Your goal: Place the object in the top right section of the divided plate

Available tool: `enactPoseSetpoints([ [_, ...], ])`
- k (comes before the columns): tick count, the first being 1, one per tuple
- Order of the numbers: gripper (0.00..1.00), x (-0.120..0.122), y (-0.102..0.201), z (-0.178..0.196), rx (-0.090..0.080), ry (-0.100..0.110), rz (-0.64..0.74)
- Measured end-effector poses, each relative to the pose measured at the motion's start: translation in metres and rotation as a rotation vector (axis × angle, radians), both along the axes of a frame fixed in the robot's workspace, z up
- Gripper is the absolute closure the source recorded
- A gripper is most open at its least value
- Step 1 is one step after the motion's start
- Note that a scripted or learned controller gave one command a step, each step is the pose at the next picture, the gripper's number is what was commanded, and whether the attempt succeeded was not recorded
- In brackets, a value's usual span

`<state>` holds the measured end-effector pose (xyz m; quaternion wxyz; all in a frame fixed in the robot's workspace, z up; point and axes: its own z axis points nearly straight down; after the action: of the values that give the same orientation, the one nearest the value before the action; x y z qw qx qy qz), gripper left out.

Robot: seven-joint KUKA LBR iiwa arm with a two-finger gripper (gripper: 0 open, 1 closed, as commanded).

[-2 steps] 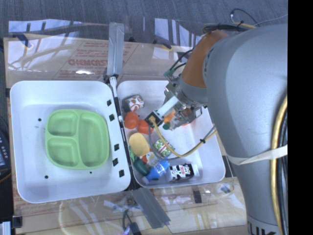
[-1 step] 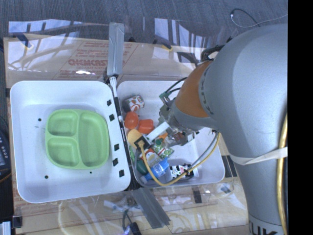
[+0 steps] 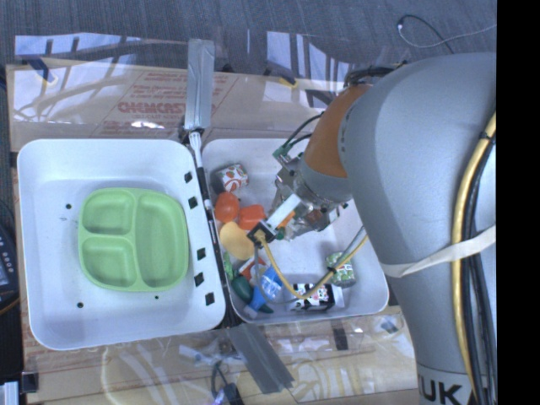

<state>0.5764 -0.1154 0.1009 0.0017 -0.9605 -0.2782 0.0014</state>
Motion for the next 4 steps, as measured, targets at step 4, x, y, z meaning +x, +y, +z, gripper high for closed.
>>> enactPoseSetpoints([
  [4,1.0,-0.089,0.009,-0.008,0.001,-0.008,-0.236],
])
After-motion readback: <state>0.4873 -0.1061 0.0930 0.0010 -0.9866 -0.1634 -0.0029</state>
